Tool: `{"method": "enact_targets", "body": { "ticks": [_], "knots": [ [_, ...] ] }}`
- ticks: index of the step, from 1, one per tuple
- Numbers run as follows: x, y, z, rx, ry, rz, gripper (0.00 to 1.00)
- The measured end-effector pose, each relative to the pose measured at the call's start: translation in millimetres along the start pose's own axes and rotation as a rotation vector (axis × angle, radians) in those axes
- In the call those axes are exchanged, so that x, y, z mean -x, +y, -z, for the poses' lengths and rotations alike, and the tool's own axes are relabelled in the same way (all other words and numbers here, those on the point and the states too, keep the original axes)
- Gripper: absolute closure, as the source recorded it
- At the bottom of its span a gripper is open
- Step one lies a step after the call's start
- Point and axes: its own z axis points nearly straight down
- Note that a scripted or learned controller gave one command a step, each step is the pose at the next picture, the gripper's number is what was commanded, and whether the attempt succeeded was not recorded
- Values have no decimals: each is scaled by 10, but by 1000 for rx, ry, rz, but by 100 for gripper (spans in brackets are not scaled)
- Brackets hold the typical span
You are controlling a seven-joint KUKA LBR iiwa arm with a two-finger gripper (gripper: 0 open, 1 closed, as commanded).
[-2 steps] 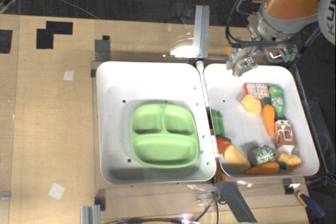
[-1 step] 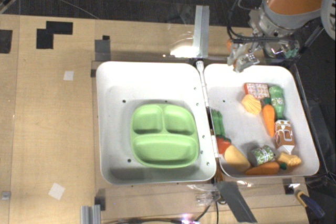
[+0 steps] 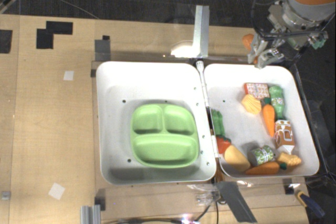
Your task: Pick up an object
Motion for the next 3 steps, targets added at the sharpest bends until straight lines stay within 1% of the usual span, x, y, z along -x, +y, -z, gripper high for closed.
{"method": "enact_targets", "body": {
  "ticks": [1, 2, 3],
  "knots": [
    [10, 13, -2, 1, -1, 1, 0],
    [-632, 68, -1928, 5, 8, -274, 0],
    [-883, -466, -2092, -3, 0, -299, 0]
  ]
}}
